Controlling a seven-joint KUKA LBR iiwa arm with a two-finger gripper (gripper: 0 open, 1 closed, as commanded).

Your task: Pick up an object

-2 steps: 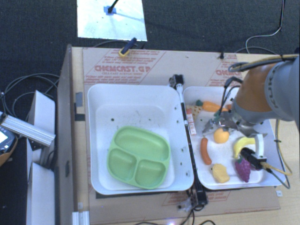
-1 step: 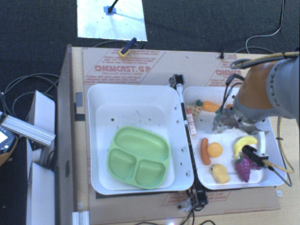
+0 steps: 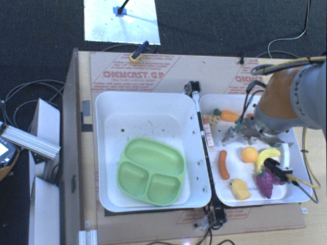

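Note:
Several toy foods lie in the right bin (image 3: pixel 299 198). An orange carrot (image 3: pixel 229 116) rests near the far wall, with a small pale piece (image 3: pixel 211 120) beside it. A red sausage (image 3: pixel 223 165) lies left of centre. An orange ball (image 3: pixel 249 154) and a yellow banana (image 3: pixel 265 156) sit in the middle. Purple grapes (image 3: pixel 264 184) and a yellow lump (image 3: pixel 240 189) are near the front wall. My gripper (image 3: pixel 231 135) hangs low over the bin floor, between the carrot and the sausage, just left of the orange ball. Nothing is visibly held.
The left bin (image 3: pixel 107 137) holds a green divided plate (image 3: pixel 151 171). A ridge with a black clip (image 3: pixel 193 89) separates the two bins. My arm (image 3: pixel 286 98) covers the right bin's far right corner. Cables trail off the bench at right.

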